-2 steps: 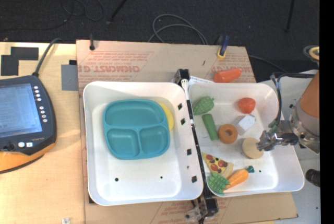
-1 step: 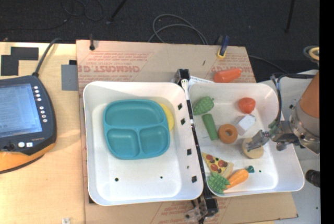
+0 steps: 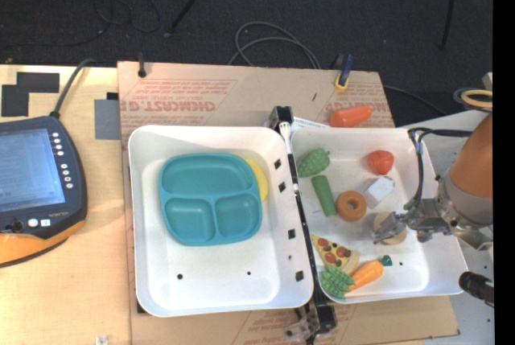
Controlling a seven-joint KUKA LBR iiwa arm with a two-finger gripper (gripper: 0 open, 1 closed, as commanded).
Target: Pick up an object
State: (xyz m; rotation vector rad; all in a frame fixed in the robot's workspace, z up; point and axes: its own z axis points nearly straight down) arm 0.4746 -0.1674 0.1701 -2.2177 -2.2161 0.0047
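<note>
Arm enters from the right, mostly cut off by the frame edge; its gripper (image 3: 392, 227) sits low in the right bin (image 3: 402, 283), w/ fingers too small and cluttered to read, so can't tell how far apart the jaws stand or whether they hold anything. A small tan object (image 3: 393, 236) lies right at the tips, shape unclear. Nearby: brown donut (image 3: 352, 206), white block (image 3: 380, 190), red tomato (image 3: 381, 162), green cucumber (image 3: 323, 195), pizza slice (image 3: 335, 253), carrot (image 3: 366, 273). Left bin (image 3: 153, 271) holds a teal divided plate (image 3: 211, 199) over a part-hidden yellow plate (image 3: 260, 178).
</note>
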